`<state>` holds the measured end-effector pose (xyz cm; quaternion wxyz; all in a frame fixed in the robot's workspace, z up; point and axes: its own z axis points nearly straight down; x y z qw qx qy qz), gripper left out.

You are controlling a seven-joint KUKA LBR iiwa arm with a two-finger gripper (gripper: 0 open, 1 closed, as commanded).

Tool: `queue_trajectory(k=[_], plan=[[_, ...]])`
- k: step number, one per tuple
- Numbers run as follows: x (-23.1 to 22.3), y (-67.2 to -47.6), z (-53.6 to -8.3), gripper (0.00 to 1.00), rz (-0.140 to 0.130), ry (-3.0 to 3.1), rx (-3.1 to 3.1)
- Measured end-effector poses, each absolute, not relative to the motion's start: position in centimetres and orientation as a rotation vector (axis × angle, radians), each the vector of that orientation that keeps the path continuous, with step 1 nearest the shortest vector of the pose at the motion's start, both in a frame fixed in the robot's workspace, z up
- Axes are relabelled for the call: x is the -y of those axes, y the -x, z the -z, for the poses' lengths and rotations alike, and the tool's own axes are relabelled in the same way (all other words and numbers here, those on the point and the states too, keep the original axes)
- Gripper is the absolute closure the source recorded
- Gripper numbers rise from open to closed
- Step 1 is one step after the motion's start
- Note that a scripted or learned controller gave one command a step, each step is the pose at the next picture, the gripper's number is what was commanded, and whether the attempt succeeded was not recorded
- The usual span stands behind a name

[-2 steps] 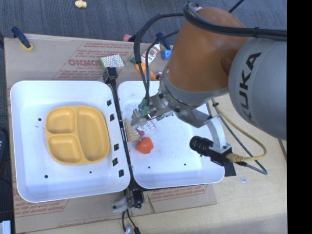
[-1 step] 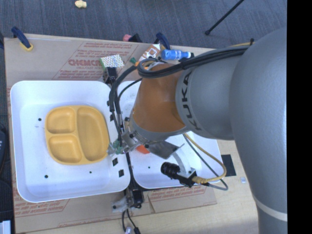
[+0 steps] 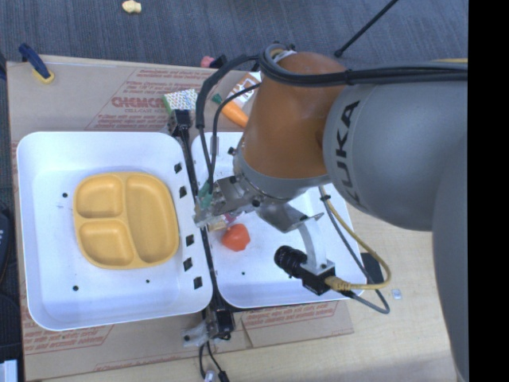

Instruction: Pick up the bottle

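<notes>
The arm's orange wrist band [image 3: 290, 126] and grey body cover most of the right bin [image 3: 262, 289]. The gripper [image 3: 216, 212] points down at that bin's left side, close to the divider between the bins, and is seen from above. A small red-orange object [image 3: 235, 237] lies on the bin floor just right of and below the gripper. An elongated orange item [image 3: 232, 114], possibly the bottle, pokes out from behind the wrist at the bin's far edge. I cannot tell whether anything is in the gripper.
A yellow three-compartment plate [image 3: 126, 219] sits in the left bin [image 3: 40, 293]. A black cable plug [image 3: 296, 265] hangs off the arm over the right bin. Small packets [image 3: 181, 102] lie on the cardboard behind the bins. Black cables run along the divider [image 3: 195, 205].
</notes>
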<state>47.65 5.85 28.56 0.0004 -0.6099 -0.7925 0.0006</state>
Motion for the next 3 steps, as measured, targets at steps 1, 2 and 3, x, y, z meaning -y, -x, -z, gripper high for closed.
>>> queue_trajectory(k=[1,2,3], plan=[[-7.0,-47.6,-24.3,1.0,-0.006,1.827,2.552],[-3.5,-47.7,-27.8,1.0,-0.002,2.073,2.36],[-9.6,-47.6,-20.2,1.0,-0.006,1.814,2.56]])
